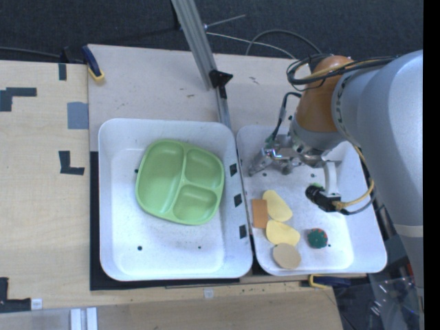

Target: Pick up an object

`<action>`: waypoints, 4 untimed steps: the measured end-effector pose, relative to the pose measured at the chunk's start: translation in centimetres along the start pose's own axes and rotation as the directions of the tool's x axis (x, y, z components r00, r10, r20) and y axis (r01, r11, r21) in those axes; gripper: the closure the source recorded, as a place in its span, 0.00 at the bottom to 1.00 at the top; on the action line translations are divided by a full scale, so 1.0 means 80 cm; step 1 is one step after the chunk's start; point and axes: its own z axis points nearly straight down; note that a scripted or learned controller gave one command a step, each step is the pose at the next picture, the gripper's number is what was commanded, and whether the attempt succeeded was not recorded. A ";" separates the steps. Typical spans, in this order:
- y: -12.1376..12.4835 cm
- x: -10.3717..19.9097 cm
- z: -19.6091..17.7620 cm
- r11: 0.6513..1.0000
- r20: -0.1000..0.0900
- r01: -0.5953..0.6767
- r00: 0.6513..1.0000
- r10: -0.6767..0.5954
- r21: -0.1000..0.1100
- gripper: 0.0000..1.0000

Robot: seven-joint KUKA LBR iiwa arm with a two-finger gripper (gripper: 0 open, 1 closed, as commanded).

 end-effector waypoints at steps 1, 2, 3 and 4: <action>0.002 0.001 -0.017 1.000 -0.001 0.001 1.000 -0.001 -0.004 1.00; 0.010 0.003 -0.095 1.000 0.000 0.000 1.000 0.000 -0.012 1.00; 0.018 0.002 -0.173 1.000 0.001 0.000 1.000 0.000 -0.013 1.00; 0.018 0.002 -0.187 1.000 -0.001 0.000 1.000 0.000 -0.007 1.00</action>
